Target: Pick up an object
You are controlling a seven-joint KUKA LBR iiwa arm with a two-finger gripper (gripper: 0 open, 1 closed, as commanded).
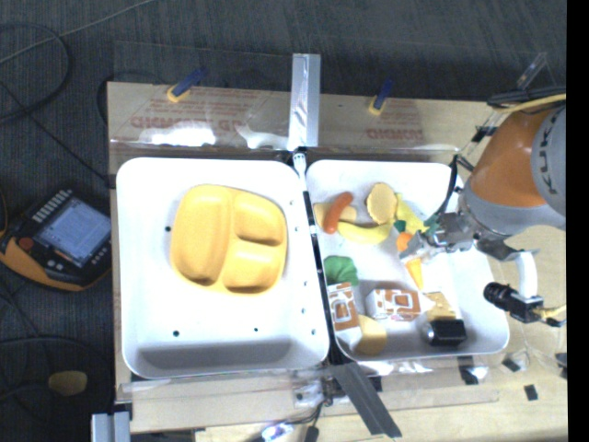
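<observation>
My gripper [431, 243] hangs low over the right part of the right bin [479, 274], at the end of the grey arm with its orange band [515, 168]. Just left of it lies a small orange piece [403, 240], and an orange cone [414, 271] lies just below it. I cannot see whether the gripper touches either of them. Further left in that bin are a yellow banana [363, 231], a red-orange carrot [337, 207], a tan half-round piece [380, 201] and a green toy [340, 267].
A big yellow moulded toy [227, 238] lies in the left bin [147, 339]. Along the right bin's front are two white-and-orange boxes [396, 302], a yellow block [373, 340] and a black object [447, 331]. A divider wall [311, 247] separates the bins.
</observation>
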